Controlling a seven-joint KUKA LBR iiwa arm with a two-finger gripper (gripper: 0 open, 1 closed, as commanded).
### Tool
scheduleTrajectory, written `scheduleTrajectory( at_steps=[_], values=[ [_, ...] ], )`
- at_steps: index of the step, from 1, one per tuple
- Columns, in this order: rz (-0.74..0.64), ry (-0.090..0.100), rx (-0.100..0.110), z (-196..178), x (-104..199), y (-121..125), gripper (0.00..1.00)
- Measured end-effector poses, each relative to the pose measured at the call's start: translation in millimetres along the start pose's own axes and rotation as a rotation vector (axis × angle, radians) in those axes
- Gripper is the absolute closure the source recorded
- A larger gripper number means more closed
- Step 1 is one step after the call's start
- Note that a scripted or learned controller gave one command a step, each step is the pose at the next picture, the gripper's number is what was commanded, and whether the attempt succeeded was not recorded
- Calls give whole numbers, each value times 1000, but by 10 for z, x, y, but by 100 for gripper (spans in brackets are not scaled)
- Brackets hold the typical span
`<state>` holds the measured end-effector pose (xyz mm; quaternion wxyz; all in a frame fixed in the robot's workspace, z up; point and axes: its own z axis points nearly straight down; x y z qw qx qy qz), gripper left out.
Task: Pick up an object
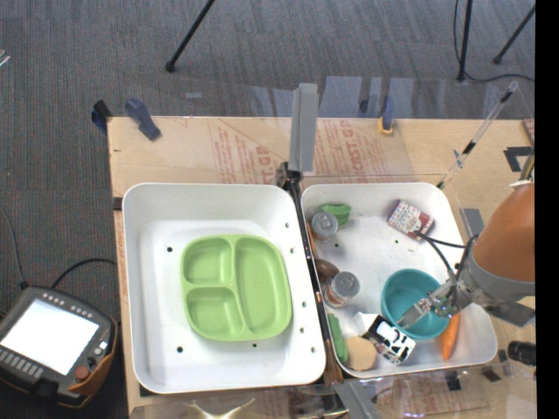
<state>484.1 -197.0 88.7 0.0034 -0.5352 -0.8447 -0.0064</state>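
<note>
the teal bowl (410,301) sits in the right bin (384,195), toward its near right corner, with the gripper (434,305) at its right rim; whether the fingers are apart or together cannot be told. an orange carrot (449,337) lies just right of the bowl, and a black-and-white carton (390,340) just in front of it. the left bin (148,208) holds a green divided plate (236,286). both bins rest on the desk (201,151).
</note>
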Motion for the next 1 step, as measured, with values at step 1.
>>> scheduleTrajectory(
  at_steps=[1],
  values=[
    [56, -6, 13, 15, -704, 1392, 0]
  ],
)
